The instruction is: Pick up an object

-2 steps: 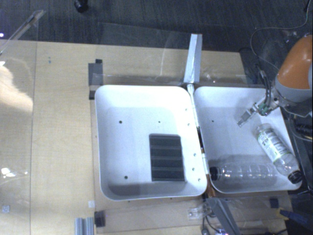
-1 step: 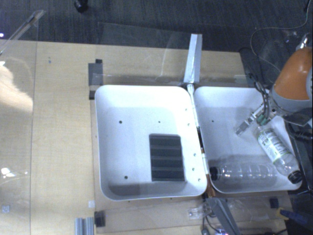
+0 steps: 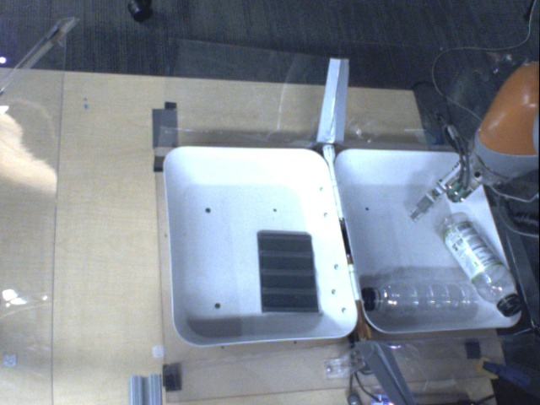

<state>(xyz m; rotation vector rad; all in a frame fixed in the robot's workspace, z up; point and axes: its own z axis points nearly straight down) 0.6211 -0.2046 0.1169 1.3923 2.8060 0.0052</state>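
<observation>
The fingers [image 3: 426, 202] hang over the right bin [image 3: 384, 171]; whether they are released or clenched I cannot tell. Just beside them a bottle [image 3: 477, 256] lies slantwise, cap toward the near right corner. A second bottle [image 3: 426, 297] lies crosswise along the near wall. Round, smooth plastic may roll or squirt out of a pinch

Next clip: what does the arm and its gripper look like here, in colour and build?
A rounded orange band sits above a grey wrist section. Below it, the slim metallic two-finger gripper is silvery grey, with a small greenish part near its base. Thin dark cables loop beside the arm.
</observation>
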